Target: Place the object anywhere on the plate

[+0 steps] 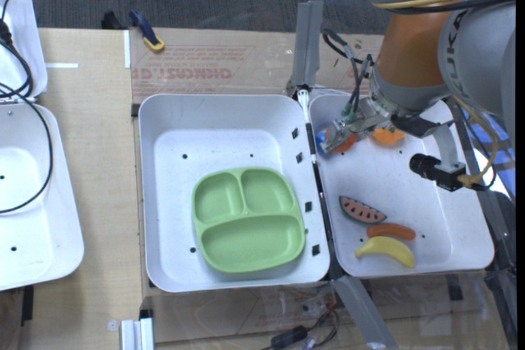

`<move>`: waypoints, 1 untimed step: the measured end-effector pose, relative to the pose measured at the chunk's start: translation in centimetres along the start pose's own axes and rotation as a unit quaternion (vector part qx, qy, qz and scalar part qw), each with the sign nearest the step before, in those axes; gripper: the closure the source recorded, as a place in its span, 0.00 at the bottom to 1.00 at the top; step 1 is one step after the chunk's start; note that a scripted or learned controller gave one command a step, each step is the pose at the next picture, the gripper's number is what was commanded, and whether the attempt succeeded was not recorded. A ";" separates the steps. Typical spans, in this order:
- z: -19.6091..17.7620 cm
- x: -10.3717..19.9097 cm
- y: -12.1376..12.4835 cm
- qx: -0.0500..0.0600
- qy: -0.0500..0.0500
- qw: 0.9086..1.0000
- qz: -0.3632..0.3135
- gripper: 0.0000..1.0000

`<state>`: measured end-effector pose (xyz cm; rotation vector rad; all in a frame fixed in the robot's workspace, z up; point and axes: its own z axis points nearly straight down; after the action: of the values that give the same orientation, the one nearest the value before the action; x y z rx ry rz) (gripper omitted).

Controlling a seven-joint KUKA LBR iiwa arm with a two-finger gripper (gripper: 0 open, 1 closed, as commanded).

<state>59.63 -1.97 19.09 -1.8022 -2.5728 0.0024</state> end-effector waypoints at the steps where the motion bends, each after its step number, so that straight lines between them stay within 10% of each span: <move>1: 0.0 10.3 -2.6 0.001 0.000 0.999 -0.049 1.00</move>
<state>53.62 6.84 19.06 -1.6734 -2.6566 0.0039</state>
